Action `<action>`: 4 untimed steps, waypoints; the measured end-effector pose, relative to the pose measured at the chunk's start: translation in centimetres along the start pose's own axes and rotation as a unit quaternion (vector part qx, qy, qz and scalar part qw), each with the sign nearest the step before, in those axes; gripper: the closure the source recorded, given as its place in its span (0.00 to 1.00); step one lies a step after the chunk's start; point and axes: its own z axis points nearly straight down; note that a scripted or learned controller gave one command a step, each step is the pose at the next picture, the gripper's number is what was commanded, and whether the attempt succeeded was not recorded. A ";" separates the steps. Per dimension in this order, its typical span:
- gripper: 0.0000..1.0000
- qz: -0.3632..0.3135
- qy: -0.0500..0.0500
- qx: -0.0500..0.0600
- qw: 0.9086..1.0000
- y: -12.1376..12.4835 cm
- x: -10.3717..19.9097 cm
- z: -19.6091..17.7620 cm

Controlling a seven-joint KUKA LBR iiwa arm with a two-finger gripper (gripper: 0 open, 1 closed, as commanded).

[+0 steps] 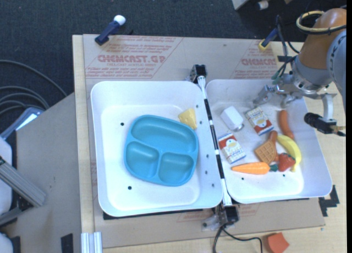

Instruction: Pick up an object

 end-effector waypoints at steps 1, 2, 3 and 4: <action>0.00 0.000 0.000 0.000 1.000 0.0 0.0 0.0; 0.00 0.000 0.001 0.000 1.000 0.0 -0.1 0.0; 0.00 0.000 0.002 0.001 1.000 0.0 -0.2 0.0; 0.00 0.000 0.001 0.001 1.000 0.0 -0.2 0.0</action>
